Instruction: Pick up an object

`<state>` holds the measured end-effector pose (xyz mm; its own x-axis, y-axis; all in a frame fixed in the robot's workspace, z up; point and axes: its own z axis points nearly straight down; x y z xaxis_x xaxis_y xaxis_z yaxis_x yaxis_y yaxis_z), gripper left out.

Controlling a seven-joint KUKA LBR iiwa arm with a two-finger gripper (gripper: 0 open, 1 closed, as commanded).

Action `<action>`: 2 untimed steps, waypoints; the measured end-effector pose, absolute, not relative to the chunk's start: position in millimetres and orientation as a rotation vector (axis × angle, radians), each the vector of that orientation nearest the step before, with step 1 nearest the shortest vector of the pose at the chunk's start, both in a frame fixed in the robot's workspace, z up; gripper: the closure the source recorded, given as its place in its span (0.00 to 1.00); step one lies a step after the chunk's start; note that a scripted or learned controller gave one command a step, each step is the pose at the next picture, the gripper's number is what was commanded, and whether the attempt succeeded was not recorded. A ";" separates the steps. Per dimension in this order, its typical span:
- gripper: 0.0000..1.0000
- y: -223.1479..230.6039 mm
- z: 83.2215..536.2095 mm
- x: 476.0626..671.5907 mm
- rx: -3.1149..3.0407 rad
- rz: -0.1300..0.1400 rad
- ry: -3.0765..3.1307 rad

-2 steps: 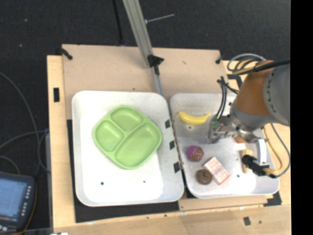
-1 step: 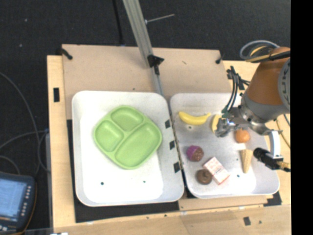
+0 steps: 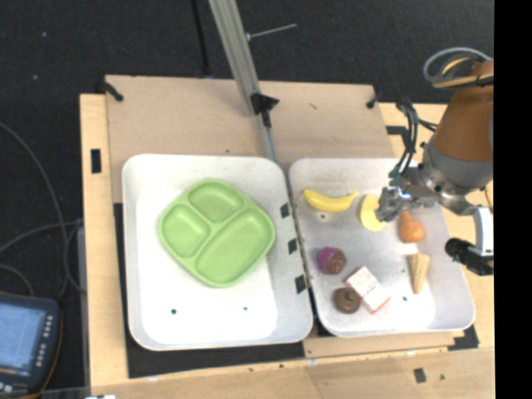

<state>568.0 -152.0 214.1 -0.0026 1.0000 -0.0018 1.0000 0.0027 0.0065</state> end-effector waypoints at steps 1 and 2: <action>1.00 -107.8 216.2 575.4 2.213 0.005 2.228; 1.00 -53.2 233.1 578.3 2.211 0.007 2.229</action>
